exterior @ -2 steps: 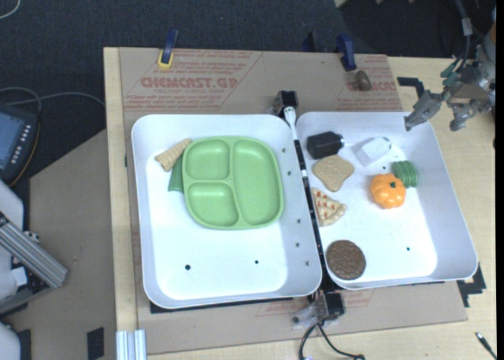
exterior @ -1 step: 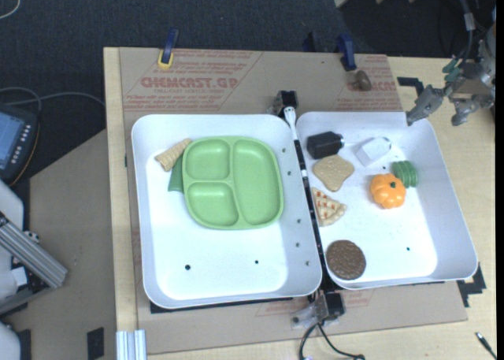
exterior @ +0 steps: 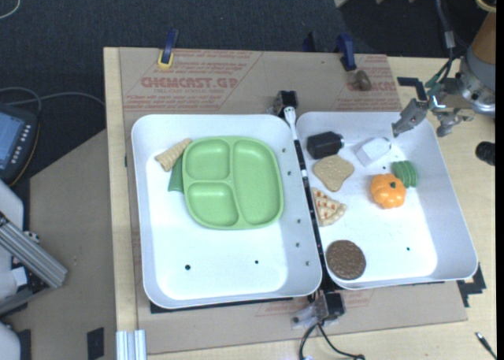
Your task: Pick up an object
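Gripper (exterior: 409, 118) fingertips hard to discern

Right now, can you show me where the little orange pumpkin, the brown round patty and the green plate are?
orange pumpkin (exterior: 387, 191), camera view, middle of its body.
brown patty (exterior: 345, 259), camera view, centre of its top.
green plate (exterior: 233, 181), camera view, ridge where its compartments meet.

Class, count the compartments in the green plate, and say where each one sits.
3. The green plate lies in the left bin. One long compartment runs down its right side; two smaller ones are on the left, one at the back, one at the front.
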Robot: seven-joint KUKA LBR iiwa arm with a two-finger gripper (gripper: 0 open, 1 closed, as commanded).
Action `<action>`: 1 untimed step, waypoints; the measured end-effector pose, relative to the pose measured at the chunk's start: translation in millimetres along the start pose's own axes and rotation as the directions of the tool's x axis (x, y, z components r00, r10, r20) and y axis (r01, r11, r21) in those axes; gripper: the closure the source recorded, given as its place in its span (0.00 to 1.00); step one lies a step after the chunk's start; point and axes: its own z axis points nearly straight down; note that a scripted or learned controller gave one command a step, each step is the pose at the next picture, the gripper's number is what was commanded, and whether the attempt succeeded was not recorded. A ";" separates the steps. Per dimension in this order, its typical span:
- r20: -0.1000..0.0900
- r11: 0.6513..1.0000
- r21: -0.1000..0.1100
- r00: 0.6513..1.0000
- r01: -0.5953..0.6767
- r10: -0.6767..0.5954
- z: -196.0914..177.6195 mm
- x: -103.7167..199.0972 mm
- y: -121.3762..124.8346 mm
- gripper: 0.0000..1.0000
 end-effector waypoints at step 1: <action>0.000 1.000 0.001 1.000 -0.002 0.002 43.1 -1.7 -0.7 0.00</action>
